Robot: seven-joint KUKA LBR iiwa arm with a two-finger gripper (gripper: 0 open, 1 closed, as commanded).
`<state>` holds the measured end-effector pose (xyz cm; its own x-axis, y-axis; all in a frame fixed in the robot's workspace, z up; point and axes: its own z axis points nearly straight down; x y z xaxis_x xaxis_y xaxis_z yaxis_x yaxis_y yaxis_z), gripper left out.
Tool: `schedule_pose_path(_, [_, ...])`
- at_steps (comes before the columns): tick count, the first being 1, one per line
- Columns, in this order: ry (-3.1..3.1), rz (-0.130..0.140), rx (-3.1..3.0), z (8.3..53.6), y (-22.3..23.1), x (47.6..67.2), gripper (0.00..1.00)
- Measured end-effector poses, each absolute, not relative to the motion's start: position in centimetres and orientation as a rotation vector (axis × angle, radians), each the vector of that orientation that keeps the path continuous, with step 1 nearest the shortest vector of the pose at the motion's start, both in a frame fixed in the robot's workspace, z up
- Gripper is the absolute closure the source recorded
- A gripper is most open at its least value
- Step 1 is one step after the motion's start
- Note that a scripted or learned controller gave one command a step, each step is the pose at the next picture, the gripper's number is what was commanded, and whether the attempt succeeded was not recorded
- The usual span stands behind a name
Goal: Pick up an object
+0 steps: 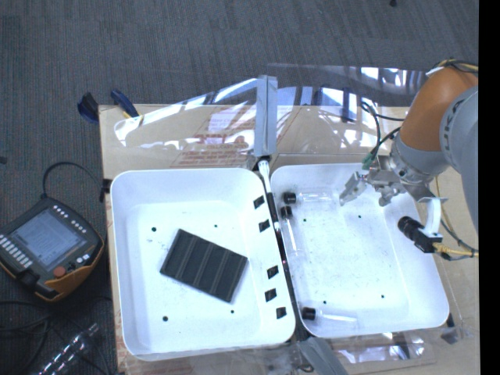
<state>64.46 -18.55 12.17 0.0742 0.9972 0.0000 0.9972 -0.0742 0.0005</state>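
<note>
Dark grey ribbed rectangular slab (204, 265) lies flat and skewed in the left white shallow bin (133, 194), near its middle, open floor on all sides. No legible writing on it. Gripper (369, 186) hangs over the right white bin (422, 303), at its back edge, well apart from the slab; jaws spread, nothing between them. Grey-and-orange handheld pendant (48, 246) sits on the floor left of the surface.

Left bin (133, 201): dark ribbed slab (204, 265) occupies the centre, open floor around it; right bin (426, 287): broad open floor, with the gripper (367, 187), possibly splayed, over the far edge.
</note>
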Motion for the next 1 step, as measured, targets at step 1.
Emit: schedule_pose_path(1, [2.182,-0.002,2.26,8.79,-8.24,64.4,0.0])
